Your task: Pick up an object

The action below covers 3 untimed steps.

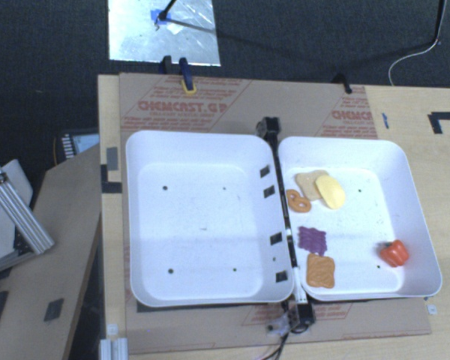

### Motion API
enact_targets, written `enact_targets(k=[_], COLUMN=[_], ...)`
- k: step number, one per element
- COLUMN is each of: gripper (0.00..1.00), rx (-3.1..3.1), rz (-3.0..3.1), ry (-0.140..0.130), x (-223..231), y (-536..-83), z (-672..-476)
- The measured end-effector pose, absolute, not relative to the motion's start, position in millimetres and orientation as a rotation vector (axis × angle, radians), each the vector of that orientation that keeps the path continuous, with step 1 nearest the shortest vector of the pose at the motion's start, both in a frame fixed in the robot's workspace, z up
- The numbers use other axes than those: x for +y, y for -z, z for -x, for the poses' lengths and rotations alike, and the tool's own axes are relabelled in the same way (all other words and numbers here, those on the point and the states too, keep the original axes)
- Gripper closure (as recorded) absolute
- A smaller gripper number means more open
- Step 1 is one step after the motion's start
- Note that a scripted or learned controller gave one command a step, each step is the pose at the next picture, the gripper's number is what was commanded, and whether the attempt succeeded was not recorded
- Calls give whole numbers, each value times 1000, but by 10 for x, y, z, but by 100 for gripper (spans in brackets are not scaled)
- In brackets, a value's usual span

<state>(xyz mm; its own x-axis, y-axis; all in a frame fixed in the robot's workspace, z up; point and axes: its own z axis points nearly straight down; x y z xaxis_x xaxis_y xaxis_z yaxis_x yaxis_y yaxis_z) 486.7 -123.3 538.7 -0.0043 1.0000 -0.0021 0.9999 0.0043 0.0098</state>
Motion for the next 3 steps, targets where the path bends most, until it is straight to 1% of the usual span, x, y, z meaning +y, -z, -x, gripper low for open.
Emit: enact_targets(k=[1, 2, 3], gripper=[100, 100, 100], rx=[2236, 2238, 2223], rz=[-2209, -2213, -2207], ry=[-2, 6, -22], x=[-446, 327, 649], y=[-4929, -3994, -5252], z=[-4870, -4862, -4884])
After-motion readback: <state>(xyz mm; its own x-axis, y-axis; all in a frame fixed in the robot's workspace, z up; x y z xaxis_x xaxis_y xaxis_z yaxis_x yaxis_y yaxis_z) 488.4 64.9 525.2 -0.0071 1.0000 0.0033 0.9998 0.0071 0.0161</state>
